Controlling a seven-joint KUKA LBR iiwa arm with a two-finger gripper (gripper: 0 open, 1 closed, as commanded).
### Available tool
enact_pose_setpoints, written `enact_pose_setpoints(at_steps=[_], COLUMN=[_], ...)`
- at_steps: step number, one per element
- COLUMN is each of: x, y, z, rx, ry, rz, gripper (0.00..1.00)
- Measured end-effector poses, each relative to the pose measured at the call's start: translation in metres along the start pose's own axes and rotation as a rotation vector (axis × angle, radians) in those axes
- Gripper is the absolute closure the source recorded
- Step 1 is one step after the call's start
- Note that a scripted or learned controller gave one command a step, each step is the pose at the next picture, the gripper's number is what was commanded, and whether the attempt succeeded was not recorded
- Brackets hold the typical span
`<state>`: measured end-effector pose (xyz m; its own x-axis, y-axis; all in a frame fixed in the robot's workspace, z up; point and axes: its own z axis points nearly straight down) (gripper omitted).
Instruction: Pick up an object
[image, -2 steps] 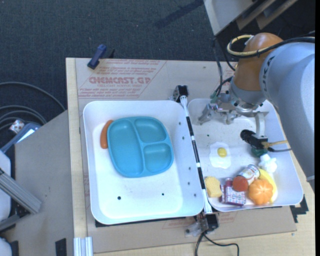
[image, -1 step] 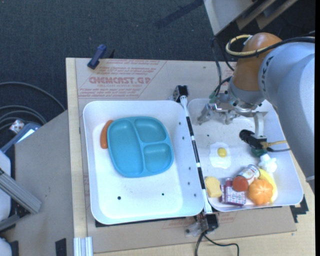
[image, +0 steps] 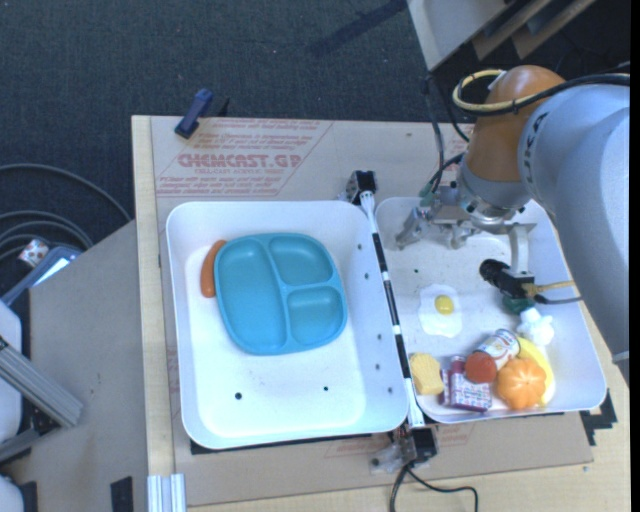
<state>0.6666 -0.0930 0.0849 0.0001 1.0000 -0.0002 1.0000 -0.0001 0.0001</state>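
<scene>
My gripper (image: 436, 230) hangs low over the far end of the right bin (image: 572, 300). Its two grey fingers stand apart, open, with bare white bin floor between them. A toy fried egg (image: 440, 311) lies in the middle of that bin, a little nearer the camera than the gripper. At the near end sit a yellow block (image: 427, 374), a maroon packet (image: 466, 393), a small red-capped bottle (image: 496, 350), an orange (image: 523, 384), a banana (image: 537, 352) and a small white piece (image: 536, 324). None of these touches the gripper.
The left bin (image: 200, 380) holds a blue divided plate (image: 281, 291), with an orange sausage-shaped toy (image: 209, 268) tucked under its left edge. A ridge (image: 385, 300) separates the two bins. A blue marker (image: 194, 113) lies on the cardboard behind the bins.
</scene>
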Motion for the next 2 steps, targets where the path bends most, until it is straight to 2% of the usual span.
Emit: enact_pose_setpoints(at_steps=[2], x=[0.0015], y=[0.0000], z=[-0.0001], rx=[0.000], ry=[0.000], rz=[0.000], gripper=[0.00])
